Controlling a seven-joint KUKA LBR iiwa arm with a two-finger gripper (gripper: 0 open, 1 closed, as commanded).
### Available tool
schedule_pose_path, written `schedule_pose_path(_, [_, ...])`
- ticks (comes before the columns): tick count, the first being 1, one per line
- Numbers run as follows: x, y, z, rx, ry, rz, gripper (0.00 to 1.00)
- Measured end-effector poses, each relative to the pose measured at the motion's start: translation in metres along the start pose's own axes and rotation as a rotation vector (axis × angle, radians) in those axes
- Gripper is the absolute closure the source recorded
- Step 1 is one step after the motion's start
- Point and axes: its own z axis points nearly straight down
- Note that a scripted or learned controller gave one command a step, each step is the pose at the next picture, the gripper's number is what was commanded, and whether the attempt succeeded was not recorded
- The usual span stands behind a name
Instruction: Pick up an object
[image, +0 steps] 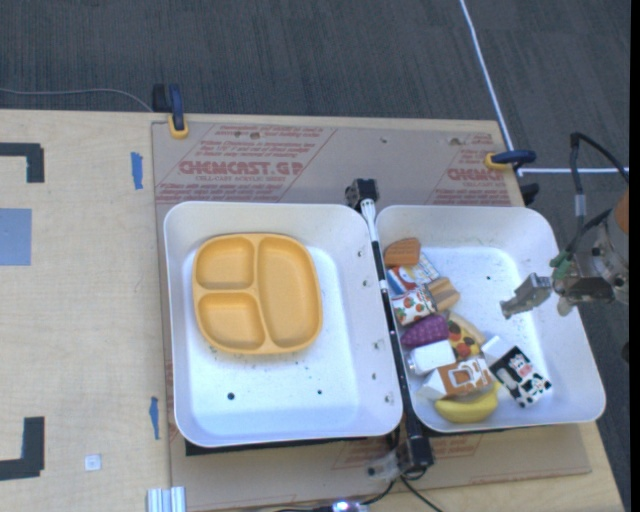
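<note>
The right bin (500, 235) holds several toy food items along its left side: an orange bread piece (402, 251), a purple grape bunch (425, 329), a white block (434, 356), an orange carton (463, 377), a yellow banana (468, 408) and a black-and-white carton (521, 376). My gripper (545, 297) hangs over the right part of this bin, well to the right of the pile. One grey finger (522, 297) points left. Nothing is seen between its fingers.
The left bin (190, 400) carries a yellow three-compartment plate (258, 292). A black clamp (362, 192) sits at the bins' shared top edge. A white cable (485, 70) runs diagonally at upper right. The bare floor of the right bin lies under the gripper.
</note>
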Motion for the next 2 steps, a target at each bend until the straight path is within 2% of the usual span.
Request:
schedule_pose_path(1, [0.037, 0.023, 0.144, 0.000, 0.000, 0.000, 0.00])
schedule_pose_path(2, [0.036, 0.024, 0.133, -0.004, -0.002, 0.002, 1.00])
